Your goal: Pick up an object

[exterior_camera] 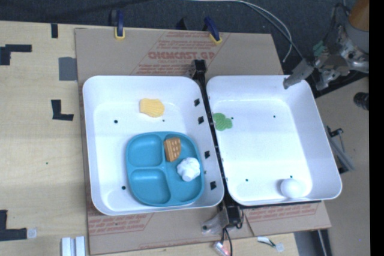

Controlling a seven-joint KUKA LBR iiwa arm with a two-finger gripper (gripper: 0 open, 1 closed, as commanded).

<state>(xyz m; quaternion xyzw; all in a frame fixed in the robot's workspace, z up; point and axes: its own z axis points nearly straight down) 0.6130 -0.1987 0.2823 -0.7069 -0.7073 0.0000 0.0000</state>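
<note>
The tool (298,77) hangs over the right bin's (312,129) rim at 2 o'clock; how it stands, I cannot tell. A white ball (293,187) lies at that bin's 5 o'clock, a green piece (222,122) at 9. The left bin (99,129) holds a blue tray (144,180), a waffle (172,148), a white lump (189,169) and a yellow piece (152,107).

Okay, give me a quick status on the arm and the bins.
Gripper at the right white bin's far right corner, nothing between its fingers. Small green object and white ball lie in that bin, untouched. Nothing in the way.
</note>
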